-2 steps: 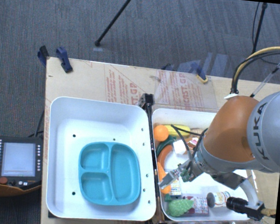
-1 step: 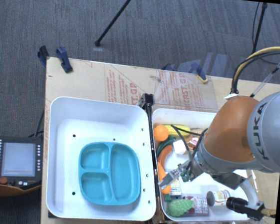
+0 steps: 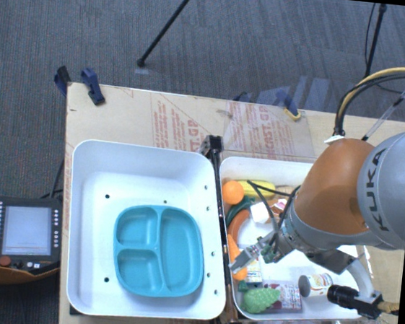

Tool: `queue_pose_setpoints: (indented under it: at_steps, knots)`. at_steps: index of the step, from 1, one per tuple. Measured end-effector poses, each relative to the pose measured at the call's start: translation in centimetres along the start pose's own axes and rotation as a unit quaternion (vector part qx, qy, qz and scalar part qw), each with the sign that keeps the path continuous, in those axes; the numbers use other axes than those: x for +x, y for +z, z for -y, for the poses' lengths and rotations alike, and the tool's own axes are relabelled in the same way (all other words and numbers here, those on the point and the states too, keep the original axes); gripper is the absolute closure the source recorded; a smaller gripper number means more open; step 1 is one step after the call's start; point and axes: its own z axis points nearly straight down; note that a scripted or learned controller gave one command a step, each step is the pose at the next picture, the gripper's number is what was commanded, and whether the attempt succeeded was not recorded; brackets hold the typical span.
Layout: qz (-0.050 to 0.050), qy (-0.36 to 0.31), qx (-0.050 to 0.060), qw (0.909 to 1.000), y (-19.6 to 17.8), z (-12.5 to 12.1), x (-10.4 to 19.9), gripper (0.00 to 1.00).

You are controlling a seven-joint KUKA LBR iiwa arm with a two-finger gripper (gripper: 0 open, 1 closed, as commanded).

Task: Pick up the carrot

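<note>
The carrot (image 3: 233, 239) is a long orange shape lying along the left wall of the right bin (image 3: 272, 314), running from below a round orange fruit (image 3: 232, 191) toward the bin's front. An orange tip (image 3: 240, 274) shows just below the gripper. My gripper (image 3: 244, 257) is down low in the right bin, right over the carrot's lower part and partly hiding it. The grey and orange arm covers the right half of that bin.
The left bin (image 3: 95, 182) holds a blue divided plate (image 3: 157, 250). Crowded around the carrot are a yellow item (image 3: 261, 187), a white block (image 3: 258, 213), a green bumpy piece (image 3: 260, 298), a packet (image 3: 289, 297) and a small bottle (image 3: 315, 285).
</note>
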Motion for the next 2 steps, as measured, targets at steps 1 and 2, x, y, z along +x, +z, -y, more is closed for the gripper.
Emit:
queue_pose_setpoints:
  at_steps: [1,2]
  knots:
    - [0.0,0.0,0.0,1.0,0.0,0.0,0.0,0.0]
    - [0.0,0.0,0.0,1.0,0.0,0.0,0.0,0.0]
